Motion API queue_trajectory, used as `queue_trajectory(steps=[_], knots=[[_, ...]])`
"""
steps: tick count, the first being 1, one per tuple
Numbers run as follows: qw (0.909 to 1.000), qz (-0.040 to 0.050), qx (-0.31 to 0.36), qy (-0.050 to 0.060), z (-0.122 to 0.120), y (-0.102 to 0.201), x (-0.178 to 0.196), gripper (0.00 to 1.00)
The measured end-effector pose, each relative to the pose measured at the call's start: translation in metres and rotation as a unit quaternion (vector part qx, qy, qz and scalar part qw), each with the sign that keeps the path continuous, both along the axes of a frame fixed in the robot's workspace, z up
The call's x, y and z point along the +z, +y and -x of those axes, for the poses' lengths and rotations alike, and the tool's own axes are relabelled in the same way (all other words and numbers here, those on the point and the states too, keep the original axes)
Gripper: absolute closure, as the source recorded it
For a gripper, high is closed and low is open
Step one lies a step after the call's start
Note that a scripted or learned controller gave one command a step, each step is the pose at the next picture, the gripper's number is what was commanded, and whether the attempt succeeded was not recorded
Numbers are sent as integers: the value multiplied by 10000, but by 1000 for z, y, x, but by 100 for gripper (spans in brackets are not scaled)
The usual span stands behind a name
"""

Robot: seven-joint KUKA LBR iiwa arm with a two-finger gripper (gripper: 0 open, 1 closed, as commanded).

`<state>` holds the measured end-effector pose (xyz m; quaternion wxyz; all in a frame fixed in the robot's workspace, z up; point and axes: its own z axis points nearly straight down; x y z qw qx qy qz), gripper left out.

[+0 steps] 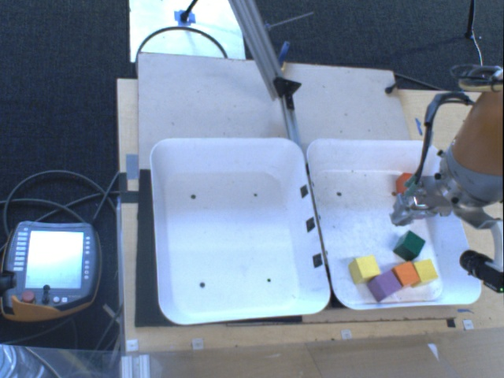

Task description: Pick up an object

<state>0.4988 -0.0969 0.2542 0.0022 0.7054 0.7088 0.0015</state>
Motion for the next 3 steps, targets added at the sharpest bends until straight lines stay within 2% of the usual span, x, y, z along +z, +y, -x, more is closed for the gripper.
queue_trajectory(steps=[1, 3], knots=[[10000, -16, 22, 19, 5, 50, -11, 100], [10000, -17, 30, 22, -7, 167, -22, 100]])
